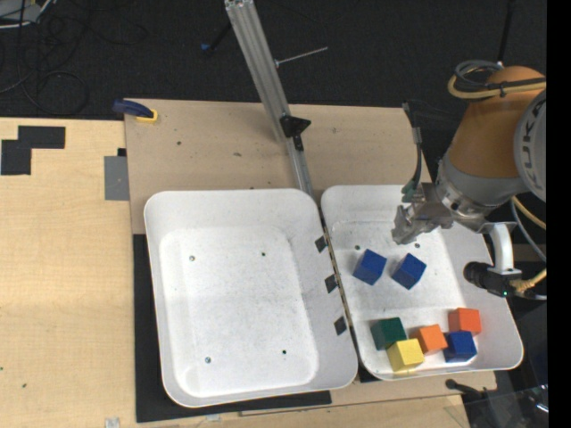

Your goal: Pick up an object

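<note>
In the right bin two blue cubes lie side by side near the middle, one on the left and one on the right. Along the bin's front edge sit a green cube, a yellow cube, an orange cube, a red-orange cube and a third blue cube. My gripper hangs just above and behind the two middle blue cubes, nearest the right one. Nothing shows between its fingers.
The left bin lies beside the right one, with black clips on the shared rim. A slanted aluminium rail rises behind the bins. Cables and a black fitting sit at the right bin's right edge.
</note>
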`<state>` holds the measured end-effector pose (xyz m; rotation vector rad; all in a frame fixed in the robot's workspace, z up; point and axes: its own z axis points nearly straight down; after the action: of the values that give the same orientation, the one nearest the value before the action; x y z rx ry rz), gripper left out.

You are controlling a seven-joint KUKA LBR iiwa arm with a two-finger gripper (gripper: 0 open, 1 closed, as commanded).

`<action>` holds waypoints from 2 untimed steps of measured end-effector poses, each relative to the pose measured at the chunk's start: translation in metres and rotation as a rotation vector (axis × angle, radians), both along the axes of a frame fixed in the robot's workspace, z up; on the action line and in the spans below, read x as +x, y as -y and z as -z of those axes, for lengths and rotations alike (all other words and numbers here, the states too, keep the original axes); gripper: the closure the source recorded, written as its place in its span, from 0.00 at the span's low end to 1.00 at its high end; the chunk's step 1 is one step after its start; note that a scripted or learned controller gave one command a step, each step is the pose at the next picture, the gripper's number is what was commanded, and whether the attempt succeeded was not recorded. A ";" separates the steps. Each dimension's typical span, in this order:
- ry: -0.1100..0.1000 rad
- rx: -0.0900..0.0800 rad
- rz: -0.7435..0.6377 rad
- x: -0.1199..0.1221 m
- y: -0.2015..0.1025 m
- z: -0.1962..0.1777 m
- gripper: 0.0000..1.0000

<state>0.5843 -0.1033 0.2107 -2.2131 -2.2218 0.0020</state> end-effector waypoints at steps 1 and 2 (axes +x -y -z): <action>0.001 0.000 0.000 -0.016 -0.052 -0.014 1.00; 0.000 0.000 -0.001 -0.028 -0.105 -0.025 1.00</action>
<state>0.5561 0.0020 0.2359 -2.2121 -2.2226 0.0013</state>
